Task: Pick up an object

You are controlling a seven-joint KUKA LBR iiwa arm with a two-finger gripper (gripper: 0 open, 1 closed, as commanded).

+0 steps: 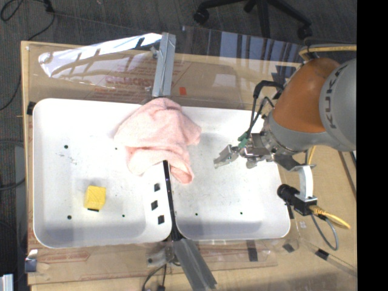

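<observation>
Pink towel (160, 137) lies draped over the wall between both bins, so it is easy to pinch. My end effector (223, 157) hangs beside it, slightly spread, holding nothing.

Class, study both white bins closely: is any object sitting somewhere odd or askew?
Yes. The pink towel lies crumpled across the divider between the two bins, partly in each rather than inside one. The yellow sponge lies flat in the left bin. The end effector hovers over the right bin, beside the towel.
</observation>
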